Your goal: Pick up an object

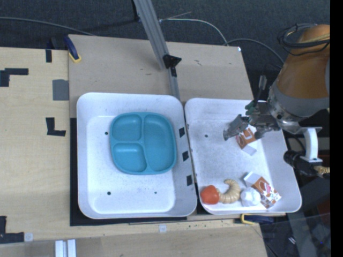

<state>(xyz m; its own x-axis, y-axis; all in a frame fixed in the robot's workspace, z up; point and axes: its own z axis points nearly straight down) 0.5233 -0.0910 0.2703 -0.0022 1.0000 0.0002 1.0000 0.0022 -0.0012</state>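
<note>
My gripper (pixel 242 128) hangs over the upper right part of the right bin (pixel 214 159), its dark fingers spread. A small orange and white packet (pixel 246 140) lies just under and right of the fingertips, not clearly between them. Along the bin's front edge lie a red tomato (pixel 210 195), a tan croissant (pixel 231 191), a white lump (pixel 249 198) and an orange and white carton (pixel 262 189).
The left bin (pixel 94 159) holds a blue divided plate (pixel 143 143). A grey metal bar (pixel 153 28) slants down from the top to the gap between the bins. The arm's orange band (pixel 303 63) fills the upper right.
</note>
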